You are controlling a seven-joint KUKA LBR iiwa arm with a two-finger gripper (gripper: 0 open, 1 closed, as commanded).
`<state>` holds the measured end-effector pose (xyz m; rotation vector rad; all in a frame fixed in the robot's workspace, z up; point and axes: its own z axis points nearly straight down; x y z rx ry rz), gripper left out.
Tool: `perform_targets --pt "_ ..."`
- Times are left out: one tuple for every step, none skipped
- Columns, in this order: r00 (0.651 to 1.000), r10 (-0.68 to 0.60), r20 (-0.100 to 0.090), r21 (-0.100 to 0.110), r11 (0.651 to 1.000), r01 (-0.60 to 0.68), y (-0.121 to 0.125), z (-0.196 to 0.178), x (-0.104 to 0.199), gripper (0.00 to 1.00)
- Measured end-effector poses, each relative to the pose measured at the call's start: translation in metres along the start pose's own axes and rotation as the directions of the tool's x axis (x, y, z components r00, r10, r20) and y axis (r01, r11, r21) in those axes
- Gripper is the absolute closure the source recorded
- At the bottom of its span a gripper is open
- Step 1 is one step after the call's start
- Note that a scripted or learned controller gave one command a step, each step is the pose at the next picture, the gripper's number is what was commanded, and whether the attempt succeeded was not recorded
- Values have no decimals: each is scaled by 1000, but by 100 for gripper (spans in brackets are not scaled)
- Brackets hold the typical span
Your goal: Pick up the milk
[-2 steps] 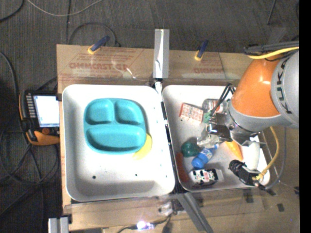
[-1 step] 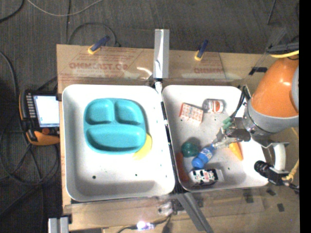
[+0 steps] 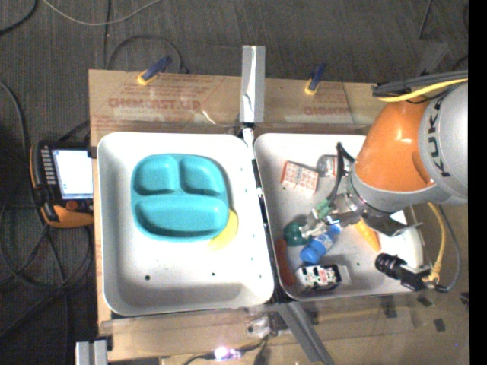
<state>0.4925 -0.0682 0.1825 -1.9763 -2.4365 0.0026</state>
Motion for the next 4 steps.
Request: perform_targets --pt "979 205 4 -3 979 -205 -2 -80 31 100" --pt "1000 22 1 0 1000 -22 13 -16 61 100" --pt "998 -61 6 -3 998 61 123 -132 18 100" --pt "997 -76 6 -2 997 76 28 -170 -26 100"
